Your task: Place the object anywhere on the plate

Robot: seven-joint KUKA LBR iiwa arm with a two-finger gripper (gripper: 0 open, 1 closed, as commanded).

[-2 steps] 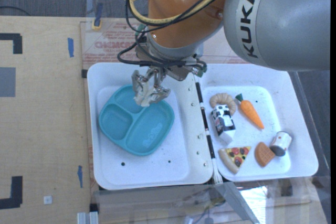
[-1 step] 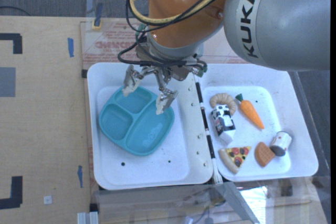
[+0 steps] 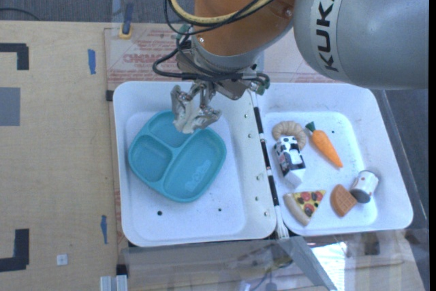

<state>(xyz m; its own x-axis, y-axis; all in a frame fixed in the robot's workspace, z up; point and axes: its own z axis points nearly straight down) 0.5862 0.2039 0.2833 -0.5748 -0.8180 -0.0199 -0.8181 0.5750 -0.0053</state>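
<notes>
Camera view: the grey arm (image 3: 354,3) is reaching in from the right; its claw (image 3: 193,116) is hanging over the far edge of the blue plate (image 3: 178,159) in the left bin (image 3: 136,215); whether its fingers are apart or together I cannot tell; the right bin (image 3: 392,167) is holding a croissant (image 3: 289,129), carrot (image 3: 325,143), carton (image 3: 291,160), pizza slice (image 3: 305,204), waffle (image 3: 343,200) and can (image 3: 364,185).

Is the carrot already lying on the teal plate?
No, the carrot lies in the right bin beside the milk carton, while the teal plate sits in the left bin.
</notes>
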